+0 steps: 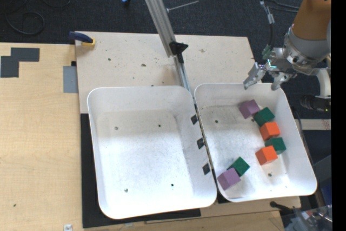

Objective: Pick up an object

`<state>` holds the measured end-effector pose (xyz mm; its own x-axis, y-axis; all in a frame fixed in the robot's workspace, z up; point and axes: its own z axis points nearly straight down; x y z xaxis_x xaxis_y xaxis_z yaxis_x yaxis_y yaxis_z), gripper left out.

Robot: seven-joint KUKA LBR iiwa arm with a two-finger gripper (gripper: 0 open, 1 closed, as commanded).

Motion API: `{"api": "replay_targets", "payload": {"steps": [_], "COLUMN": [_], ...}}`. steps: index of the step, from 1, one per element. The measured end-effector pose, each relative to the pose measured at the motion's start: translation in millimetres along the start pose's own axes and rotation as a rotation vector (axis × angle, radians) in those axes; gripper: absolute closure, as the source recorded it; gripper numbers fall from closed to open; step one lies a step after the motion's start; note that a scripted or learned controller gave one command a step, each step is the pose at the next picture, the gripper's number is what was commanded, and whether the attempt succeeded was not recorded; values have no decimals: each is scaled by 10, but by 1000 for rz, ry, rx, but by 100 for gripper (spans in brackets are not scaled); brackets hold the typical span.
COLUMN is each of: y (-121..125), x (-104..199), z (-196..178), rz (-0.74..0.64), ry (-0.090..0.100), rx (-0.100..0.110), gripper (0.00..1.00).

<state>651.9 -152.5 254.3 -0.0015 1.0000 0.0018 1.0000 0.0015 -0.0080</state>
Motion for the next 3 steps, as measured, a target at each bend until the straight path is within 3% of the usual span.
{"api": "replay_targets", "payload": {"steps": [1, 3], "y": [8, -55], "x": [2, 4], "z": [-31, 863], "rz": [-3, 1], "ry": [-2, -1], "rx": [-4, 0], "gripper": [0, 0]}}
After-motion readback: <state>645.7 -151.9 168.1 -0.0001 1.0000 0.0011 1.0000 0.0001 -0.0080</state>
